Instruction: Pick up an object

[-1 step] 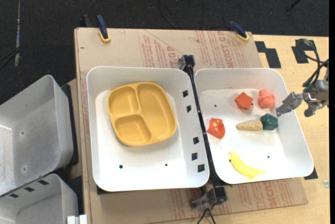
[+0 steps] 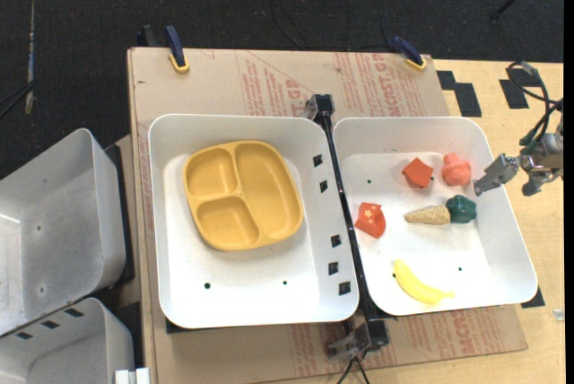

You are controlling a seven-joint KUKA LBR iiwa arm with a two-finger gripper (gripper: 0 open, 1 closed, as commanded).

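Note:
The right bin (image 2: 502, 274) holds several small toys. An orange block (image 2: 417, 172) and a pink lump (image 2: 456, 168) lie near its back. A dark green piece (image 2: 462, 208) touches a beige cone (image 2: 429, 214) in the middle. A red piece (image 2: 370, 219) lies by the left wall, and a yellow banana (image 2: 420, 283) lies near the front. My gripper (image 2: 514, 179) hangs over the bin's right rim, just right of the pink lump and the green piece. It is open, with nothing between its fingers.
The left bin (image 2: 179, 283) holds a yellow divided plate (image 2: 242, 194). A black divider (image 2: 339, 221) runs between the two bins. Both bins rest on a brown board (image 2: 260, 77) held by two clamps. Grey tubs (image 2: 54, 221) stand at the far left.

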